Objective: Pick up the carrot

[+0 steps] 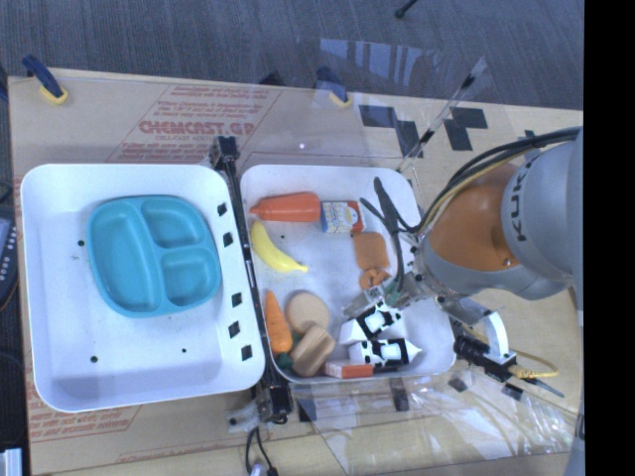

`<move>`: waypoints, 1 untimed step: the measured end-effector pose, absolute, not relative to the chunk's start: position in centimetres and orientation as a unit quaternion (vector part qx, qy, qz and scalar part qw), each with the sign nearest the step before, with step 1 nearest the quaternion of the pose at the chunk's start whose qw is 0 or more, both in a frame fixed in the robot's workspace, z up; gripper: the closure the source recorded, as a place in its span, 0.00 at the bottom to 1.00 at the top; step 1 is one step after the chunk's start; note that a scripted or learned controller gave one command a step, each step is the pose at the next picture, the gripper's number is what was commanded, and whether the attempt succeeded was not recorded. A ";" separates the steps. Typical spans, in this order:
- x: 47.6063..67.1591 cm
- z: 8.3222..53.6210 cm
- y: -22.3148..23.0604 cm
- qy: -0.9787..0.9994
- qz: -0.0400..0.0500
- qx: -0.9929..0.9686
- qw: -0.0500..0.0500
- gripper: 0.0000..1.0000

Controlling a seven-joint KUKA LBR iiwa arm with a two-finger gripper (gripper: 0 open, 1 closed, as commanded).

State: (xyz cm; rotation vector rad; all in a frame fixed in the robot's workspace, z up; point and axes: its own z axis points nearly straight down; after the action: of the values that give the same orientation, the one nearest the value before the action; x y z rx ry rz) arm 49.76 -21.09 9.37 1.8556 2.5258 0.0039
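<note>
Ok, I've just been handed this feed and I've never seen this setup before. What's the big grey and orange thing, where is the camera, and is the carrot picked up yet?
The camera is fixed above a bench and looks down at a slant on two shallow white bins side by side. The grey machine with the orange band is a robot arm reaching in from the right. Its gripper, the black and white part, is low over the near right part of the right bin; I cannot tell how its fingers stand.

The left bin holds a blue divided plate. The right bin holds toy food: a yellow banana, a larger orange-red piece along the far side, and the carrot, a small orange piece lying by the bin's left wall. The carrot lies apart from the gripper, not picked up.
</note>
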 end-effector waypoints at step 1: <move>56.7 9.3 -20.9 0.715 -0.001 0.700 -0.001 0.00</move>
State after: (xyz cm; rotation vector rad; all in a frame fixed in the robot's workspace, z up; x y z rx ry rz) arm 56.71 -20.94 9.26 2.1988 2.2457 -0.0042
